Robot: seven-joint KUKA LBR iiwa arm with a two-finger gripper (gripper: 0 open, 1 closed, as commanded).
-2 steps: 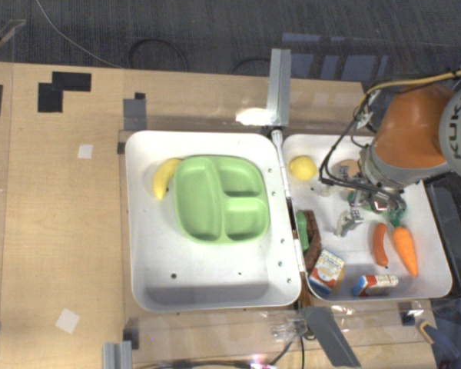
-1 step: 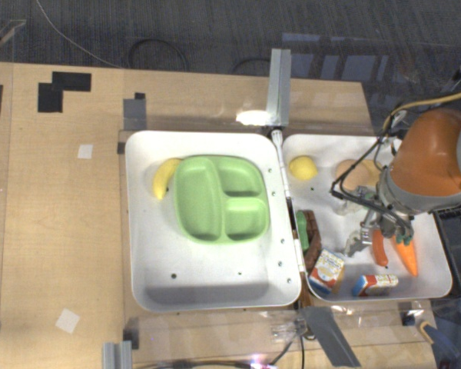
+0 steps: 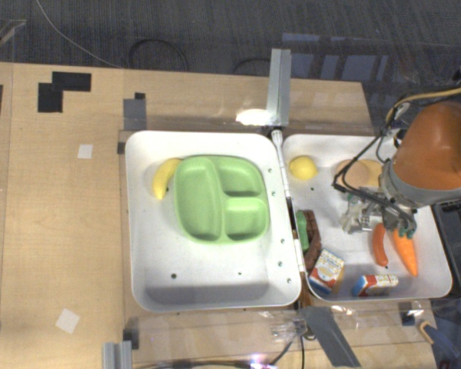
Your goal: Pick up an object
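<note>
You are looking at the gripper hanging low over the right bin at mid-right of the frame, finger state impossible to tell, with a hot dog and carrot lying just below-right of it.

No readable text; print on small cartons in right bin too small to read.
</note>
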